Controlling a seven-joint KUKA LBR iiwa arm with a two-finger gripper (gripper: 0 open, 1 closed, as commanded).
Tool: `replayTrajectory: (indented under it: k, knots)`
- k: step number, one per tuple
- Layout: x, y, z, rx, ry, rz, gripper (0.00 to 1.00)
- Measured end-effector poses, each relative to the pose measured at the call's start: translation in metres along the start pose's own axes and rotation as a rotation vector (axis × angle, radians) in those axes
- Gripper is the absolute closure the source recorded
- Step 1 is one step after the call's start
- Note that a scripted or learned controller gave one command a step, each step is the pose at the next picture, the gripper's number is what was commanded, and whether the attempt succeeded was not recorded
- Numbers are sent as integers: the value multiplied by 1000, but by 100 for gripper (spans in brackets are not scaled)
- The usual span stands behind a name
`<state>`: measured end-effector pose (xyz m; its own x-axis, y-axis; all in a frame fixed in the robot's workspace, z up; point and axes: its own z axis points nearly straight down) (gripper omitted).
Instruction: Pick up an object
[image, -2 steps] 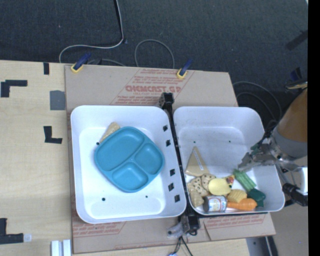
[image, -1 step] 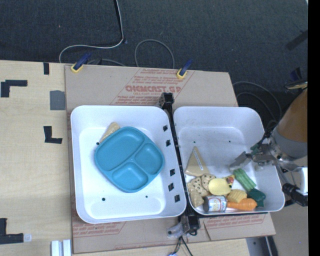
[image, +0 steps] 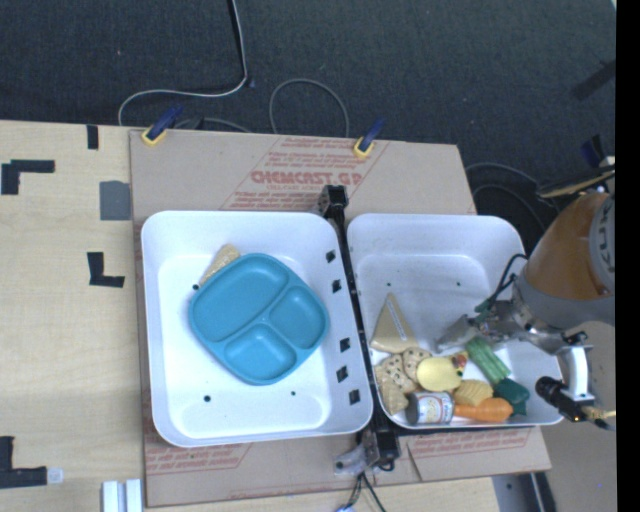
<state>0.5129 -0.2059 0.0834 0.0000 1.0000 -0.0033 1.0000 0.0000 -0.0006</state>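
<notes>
White plastic forms two shallow bins set side by side; the right bin (image: 440, 235) serves as the landmark here. Along its near wall lies a heap of small toy foods, one of each: a little labelled jar (image: 432, 408) on its side, an orange carrot (image: 486, 410) just right of it, and a dark green piece (image: 511, 391) above the carrot. Slightly deeper in the same bin sit one yellow lemon (image: 437, 375), a speckled cracker (image: 394, 372) touching its left side, a pale yellow ridged piece (image: 472, 391) and one light green cucumber (image: 488, 358). Toward the middle of the right bin, one pale cheese wedge (image: 391, 326) leans near the left wall.

The gripper (image: 470, 332) hangs over the right half of the right bin, just above the cucumber and apart from the wedge. Whether it is open or closed cannot be told from this angle, and nothing is visibly held. The grey arm (image: 575, 265) with its orange band covers the bin's right rim.

Left of the right bin, the second bin (image: 160, 300) holds one blue divided plate (image: 260, 317) with three compartments. One tan item (image: 222, 262) peeks from under the plate's far left edge. A black divider (image: 343, 300) runs between the bins.

Both bins rest on a printed cardboard sheet (image: 290, 175), which lies on a light wooden bench (image: 60, 330) marked with black tape. Beyond the right bin, two clamps pin the cardboard's far edge, one yellow (image: 155, 133) and one blue (image: 370, 131). Behind them, thin cables (image: 240, 60) trail over a dark carpet (image: 450, 70).
</notes>
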Motion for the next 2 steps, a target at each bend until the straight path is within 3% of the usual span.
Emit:
replayTrajectory:
  k: [1,2]
  knots:
    - [-2,2,-14,-9,-5,1,100]
    - [35,-30,-70,0,6,-3,100]
